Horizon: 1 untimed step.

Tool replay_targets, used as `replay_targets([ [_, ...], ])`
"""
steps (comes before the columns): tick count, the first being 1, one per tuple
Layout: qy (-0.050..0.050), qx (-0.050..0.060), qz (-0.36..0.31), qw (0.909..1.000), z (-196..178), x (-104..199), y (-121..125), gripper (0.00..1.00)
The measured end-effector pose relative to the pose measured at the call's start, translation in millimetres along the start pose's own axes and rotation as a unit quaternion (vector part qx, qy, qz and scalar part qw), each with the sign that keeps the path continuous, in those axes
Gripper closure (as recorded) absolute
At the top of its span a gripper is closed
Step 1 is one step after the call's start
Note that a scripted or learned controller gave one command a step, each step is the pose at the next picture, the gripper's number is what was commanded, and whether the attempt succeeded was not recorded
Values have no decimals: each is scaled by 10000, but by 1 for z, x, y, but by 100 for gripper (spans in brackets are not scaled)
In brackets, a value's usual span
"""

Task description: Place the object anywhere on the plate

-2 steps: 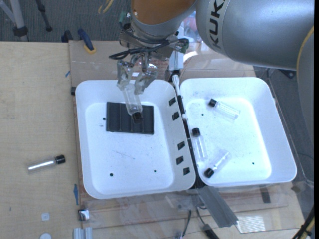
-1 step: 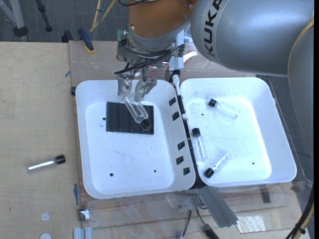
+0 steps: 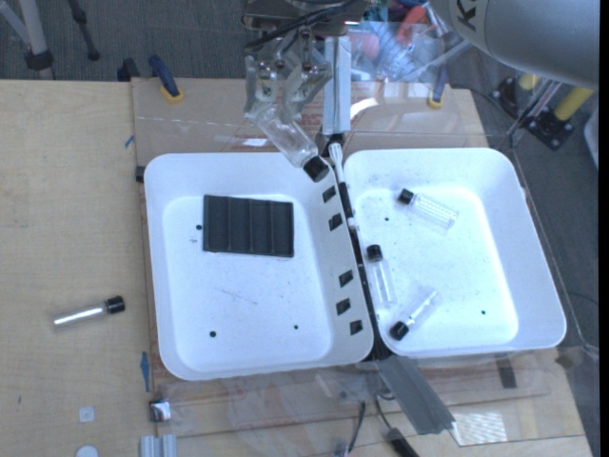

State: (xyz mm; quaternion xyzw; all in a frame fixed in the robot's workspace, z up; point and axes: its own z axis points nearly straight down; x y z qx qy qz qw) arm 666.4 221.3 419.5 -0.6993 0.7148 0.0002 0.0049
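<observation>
Presently, the tool (image 3: pixel 303 122) is seen above the far edge of the bins, over the seam between them. A clear vial with a black cap (image 3: pixel 295 148) is seen hanging at a slant between its fingers, cap end lowest, just over the far rim of the left bin (image 3: pixel 157 255). The fingers are closed on the vial's clear body; the cap is not touching the bin floor as far as can be judged.

A dark ribbed plate (image 3: pixel 248 225) is lying flat in the left bin, toward its far side, well apart from the held vial.

Three more capped vials are recorded in the right bin (image 3: pixel 533 255): one (image 3: pixel 425 206) near the far side, one (image 3: pixel 379 272) just beside the dividing rim, one (image 3: pixel 411 315) near the front edge.

A further vial (image 3: pixel 88 312) is lying on the wooden desk (image 3: pixel 67 179), left of the bins. The grey arm (image 3: pixel 533 12) is entering at the upper right.
</observation>
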Motion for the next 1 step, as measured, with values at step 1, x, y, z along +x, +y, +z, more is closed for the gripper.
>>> replay_targets([
  [1, 18, -22, 1019, 9948, 135, -1, 2, 100],
])
